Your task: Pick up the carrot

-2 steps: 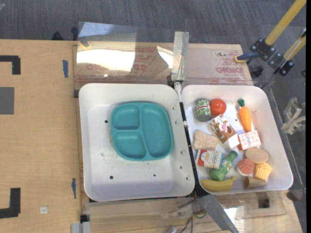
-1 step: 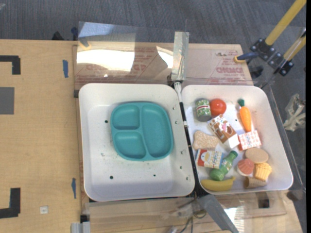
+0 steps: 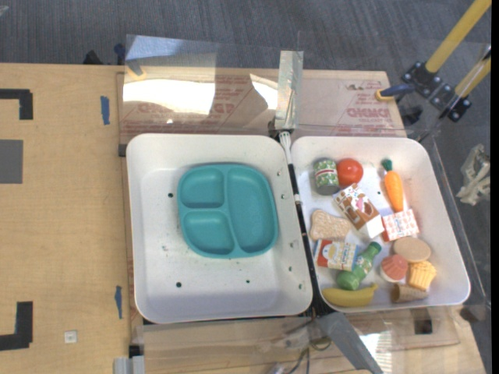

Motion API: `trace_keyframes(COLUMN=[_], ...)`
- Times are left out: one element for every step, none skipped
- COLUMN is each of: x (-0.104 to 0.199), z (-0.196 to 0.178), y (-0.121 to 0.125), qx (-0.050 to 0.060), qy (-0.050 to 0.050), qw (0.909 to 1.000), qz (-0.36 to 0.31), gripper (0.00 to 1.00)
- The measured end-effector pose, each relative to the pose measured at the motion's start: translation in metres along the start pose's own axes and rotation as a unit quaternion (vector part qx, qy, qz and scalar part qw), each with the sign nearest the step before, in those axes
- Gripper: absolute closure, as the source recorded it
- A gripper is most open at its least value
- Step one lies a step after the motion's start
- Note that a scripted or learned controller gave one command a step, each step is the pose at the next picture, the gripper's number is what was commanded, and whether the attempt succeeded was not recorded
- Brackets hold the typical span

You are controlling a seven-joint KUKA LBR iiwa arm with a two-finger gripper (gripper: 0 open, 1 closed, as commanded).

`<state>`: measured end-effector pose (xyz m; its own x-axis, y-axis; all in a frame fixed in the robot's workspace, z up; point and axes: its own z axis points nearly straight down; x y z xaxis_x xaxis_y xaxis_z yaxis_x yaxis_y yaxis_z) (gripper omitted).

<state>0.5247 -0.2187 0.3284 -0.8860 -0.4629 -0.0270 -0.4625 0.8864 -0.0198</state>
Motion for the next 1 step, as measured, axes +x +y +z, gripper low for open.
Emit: trace_keyframes(x=[-0.0282], z=[0.0036], y=[-0.0185], qx=[-0.009], qy=[0.008], qw=[0.9841], qz=[-0.177], gripper=[1.0])
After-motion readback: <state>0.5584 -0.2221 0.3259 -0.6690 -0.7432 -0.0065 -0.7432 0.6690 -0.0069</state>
